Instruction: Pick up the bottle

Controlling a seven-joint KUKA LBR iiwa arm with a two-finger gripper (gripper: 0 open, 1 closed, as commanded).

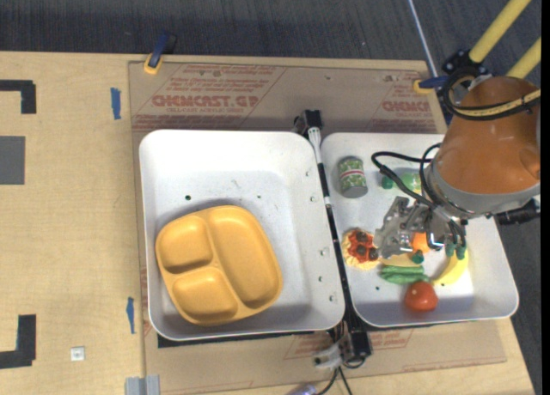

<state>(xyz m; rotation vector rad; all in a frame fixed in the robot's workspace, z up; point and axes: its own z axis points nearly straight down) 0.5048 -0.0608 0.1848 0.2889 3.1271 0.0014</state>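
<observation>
Gripper lowered into right bin clutter; bottle not gripped.

Tomato (421, 296) lies nearest; gripper (400, 228) is set just beyond, finger state cannot be told. Green bottle (404, 181) is partly hidden behind, likely the target; can (351, 175) stands beside.

A yellow divided tray (218, 261) lies in the left bin (172, 161); a tomato (421, 297) in the right bin (490, 299).

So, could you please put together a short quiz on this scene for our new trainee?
1. True or false: the yellow divided plate lies in the left bin.
2. Which bin is the gripper over: A) left, B) right?
3. Fill in: the tomato sits near the right bin's ____ edge.

Key: 1 true; 2 B; 3 front.
</observation>
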